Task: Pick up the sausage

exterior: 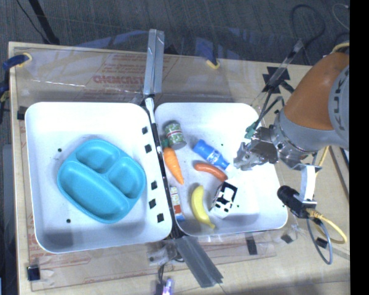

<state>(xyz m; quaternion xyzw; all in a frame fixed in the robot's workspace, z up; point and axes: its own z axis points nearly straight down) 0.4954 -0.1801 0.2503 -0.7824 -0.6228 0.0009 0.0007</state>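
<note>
The sausage (210, 169) is a short orange-red link lying in the middle of the right bin (258, 217), just below a blue bottle (210, 153). My gripper (245, 160) hangs over the right part of that bin, roughly a sausage's length to the right of the link and slightly above it. Nothing shows between its tips, and their spacing is unclear from this angle.
A carrot (173, 165), a green can (173, 134), a banana (200, 205) and a black-and-white cube (224, 198) share the right bin. The left bin (43, 226) holds a blue divided plate (101, 179). Cables trail at the right of the bench.
</note>
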